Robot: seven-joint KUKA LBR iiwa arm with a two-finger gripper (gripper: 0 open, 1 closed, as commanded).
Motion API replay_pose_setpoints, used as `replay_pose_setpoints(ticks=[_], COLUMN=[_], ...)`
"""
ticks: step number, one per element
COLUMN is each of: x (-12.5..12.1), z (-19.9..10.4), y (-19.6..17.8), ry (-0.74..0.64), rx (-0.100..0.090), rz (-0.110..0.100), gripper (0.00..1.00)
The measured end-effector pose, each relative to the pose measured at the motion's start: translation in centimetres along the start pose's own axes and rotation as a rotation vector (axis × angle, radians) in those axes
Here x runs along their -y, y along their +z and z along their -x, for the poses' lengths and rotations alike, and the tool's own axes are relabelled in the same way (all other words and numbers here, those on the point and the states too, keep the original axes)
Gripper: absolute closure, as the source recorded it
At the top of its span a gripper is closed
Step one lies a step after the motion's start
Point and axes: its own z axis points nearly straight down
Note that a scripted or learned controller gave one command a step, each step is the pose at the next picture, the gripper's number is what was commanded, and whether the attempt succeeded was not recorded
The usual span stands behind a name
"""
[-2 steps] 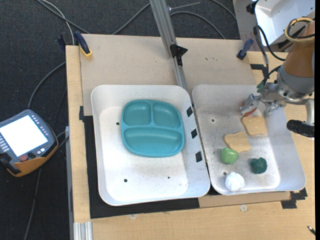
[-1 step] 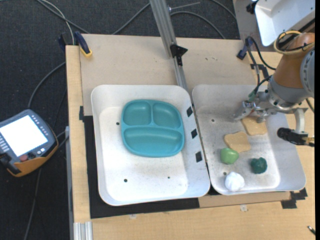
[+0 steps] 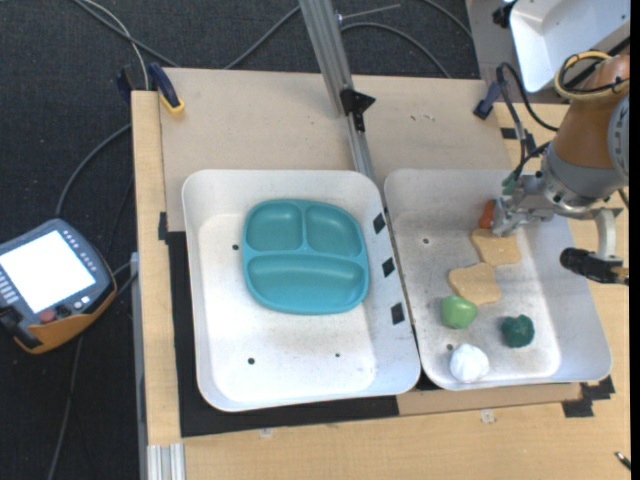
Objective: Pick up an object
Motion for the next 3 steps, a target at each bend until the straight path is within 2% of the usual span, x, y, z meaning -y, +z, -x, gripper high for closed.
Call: replay_pose_setpoints(ticks=[1, 2, 3], x=[-0.8, -0.9, -1.0], z=[-0.5, -0.9, -0.9], y=[-4.8, -11.2, -11.5], ry=[0.000, 0.001, 0.001], rx=[-0.003, -0.003, -0.003], rz=[-0.003, -0.002, -0.006], gripper=[1.00, 1.00, 1.00])
